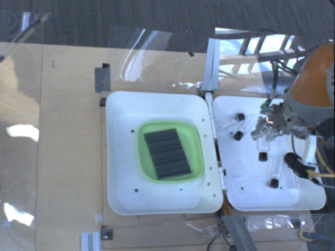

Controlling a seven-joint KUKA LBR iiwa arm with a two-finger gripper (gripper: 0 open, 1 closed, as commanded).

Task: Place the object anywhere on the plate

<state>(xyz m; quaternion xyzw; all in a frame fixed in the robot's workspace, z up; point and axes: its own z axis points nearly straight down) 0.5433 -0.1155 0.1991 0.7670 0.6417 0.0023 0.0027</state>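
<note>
A dark grey ribbed rectangular block (167, 153) lies flat on the green plate (196, 153), which sits in the left white bin (120, 156). My gripper (239, 126) hangs over the right white bin (246, 192), well to the right of the plate and apart from the block. It is open, its clear fingers spread, with black fingertips (239, 117) pointing left and nothing between them.
The grey arm with its orange band (314, 82) reaches in from the right over the right bin. A raised divider (214, 150) separates the two bins. Clear plastic sheeting and a metal post (211, 67) stand behind the bins on the wooden bench.
</note>
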